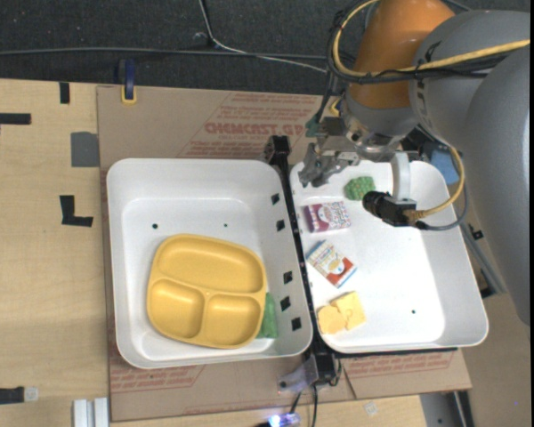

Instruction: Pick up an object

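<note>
Seeing left bin with yellow tray, green thing beside it; right bin has pouch, card, yellow block, green toy; gripper over far-left corner, grip unclear to me.

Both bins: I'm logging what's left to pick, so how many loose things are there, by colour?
Yellow: 2, the divided tray and the yellow block.
Green: 2, the green piece beside the tray and the green lump.
Printed packets: 2, the purple packet and the blue packet.
Total: 6
</note>
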`<state>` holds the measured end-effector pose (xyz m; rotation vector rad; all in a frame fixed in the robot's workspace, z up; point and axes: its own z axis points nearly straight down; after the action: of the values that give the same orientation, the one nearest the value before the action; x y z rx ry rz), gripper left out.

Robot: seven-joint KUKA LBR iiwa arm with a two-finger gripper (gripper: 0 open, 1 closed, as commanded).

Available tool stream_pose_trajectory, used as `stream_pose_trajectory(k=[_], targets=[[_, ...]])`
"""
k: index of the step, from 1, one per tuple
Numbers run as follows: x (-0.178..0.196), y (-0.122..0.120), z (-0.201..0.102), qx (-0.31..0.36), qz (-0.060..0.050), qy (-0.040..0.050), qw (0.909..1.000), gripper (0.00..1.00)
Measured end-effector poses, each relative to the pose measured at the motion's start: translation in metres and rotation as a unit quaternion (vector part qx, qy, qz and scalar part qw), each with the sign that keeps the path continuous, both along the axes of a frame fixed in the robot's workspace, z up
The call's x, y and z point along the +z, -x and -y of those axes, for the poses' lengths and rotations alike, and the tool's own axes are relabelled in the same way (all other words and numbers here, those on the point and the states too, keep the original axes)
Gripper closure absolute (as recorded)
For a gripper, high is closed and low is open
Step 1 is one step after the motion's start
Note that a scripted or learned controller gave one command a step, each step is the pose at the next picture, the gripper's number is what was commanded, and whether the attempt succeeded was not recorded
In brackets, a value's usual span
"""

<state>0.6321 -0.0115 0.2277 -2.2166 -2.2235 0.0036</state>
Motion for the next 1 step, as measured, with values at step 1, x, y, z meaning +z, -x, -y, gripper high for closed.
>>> stream_pose_trajectory(k=[1], targets=[[-0.0121, 0.0123, -0.0526, 0.001, 0.0, -0.0003, 1.0, 1.0]])
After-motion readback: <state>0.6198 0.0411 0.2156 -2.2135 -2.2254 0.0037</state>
